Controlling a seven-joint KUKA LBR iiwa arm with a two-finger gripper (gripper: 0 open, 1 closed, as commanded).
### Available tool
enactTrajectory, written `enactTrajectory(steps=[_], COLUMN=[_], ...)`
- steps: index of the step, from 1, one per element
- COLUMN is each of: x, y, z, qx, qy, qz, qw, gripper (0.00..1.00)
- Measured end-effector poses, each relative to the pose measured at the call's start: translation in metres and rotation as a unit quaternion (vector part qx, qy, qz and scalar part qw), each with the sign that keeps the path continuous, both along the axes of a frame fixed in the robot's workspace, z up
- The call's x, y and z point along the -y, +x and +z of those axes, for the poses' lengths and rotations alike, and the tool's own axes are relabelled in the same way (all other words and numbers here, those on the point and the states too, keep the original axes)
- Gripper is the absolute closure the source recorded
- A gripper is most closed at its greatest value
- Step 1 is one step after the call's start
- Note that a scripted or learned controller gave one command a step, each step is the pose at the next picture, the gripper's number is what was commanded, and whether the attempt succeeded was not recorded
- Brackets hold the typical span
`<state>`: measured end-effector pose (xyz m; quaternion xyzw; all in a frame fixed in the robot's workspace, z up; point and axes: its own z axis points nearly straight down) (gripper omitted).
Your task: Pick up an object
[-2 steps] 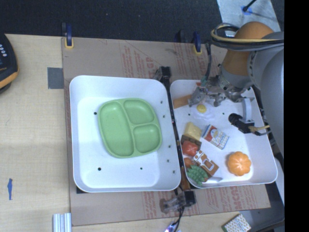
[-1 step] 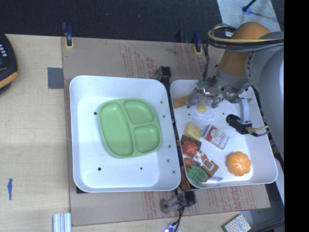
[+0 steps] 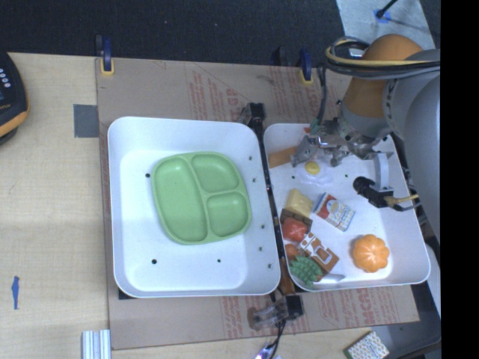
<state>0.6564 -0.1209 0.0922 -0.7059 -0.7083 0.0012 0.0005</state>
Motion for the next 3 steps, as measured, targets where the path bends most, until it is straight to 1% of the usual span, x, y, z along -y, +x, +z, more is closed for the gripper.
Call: enactTrajectory(steps=[1, 2, 3], x=[0.000, -0.006, 0.010], y=[0.000, 0.000, 0.000], z=[0.000, 0.000, 0.001], qx=[0.000, -0.001, 0.000], qy=[0.0001, 0.0007, -0.0003], qz=[0.000, 0.001, 0.000], qw=[1.0000, 1.0000, 1.0000], gripper=[0.00, 0.00, 0.00])
